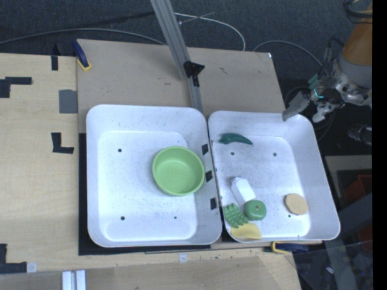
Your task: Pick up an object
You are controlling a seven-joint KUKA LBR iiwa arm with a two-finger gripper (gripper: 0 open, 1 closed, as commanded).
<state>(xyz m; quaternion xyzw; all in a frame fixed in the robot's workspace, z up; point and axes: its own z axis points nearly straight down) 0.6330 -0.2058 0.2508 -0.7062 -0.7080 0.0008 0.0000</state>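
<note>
Bowl (178, 171), green and round, sits near the middle of the left bin (103, 125), looks light, hard and a bit slippery, so its thin rim is the best spot to pinch, while the gripper (302, 104) waits at the upper right, maybe open, I cannot tell.

A light green bowl (178, 171) sits in a speckled white bin (109, 162); the round disc (296, 203) is tan.
</note>
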